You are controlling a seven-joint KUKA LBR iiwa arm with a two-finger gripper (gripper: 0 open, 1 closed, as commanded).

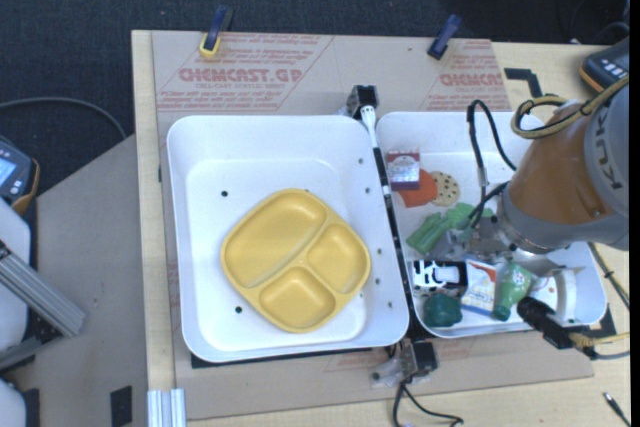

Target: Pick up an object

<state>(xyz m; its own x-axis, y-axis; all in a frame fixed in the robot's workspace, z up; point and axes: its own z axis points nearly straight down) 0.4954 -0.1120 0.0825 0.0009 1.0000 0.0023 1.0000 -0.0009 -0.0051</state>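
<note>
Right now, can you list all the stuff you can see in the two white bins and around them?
left bin: 1, white, left half of the bench
right bin: 1, white, beside the left bin
divided tray: 1, yellow, three compartments, lying in the left bin
small box: 1, red and white, top of the right bin
cookie-like disc: 1, tan with an orange piece beside it, right bin
long green piece: 1, green, middle of the right bin
round lump: 1, dark green, near edge of the right bin
black-and-white item: 1, right bin, above the lump
clamps: 2, blue, far edge of the board
arm: 1, grey and orange, over the right bin
hand: 1, low among the right bin's things
</note>
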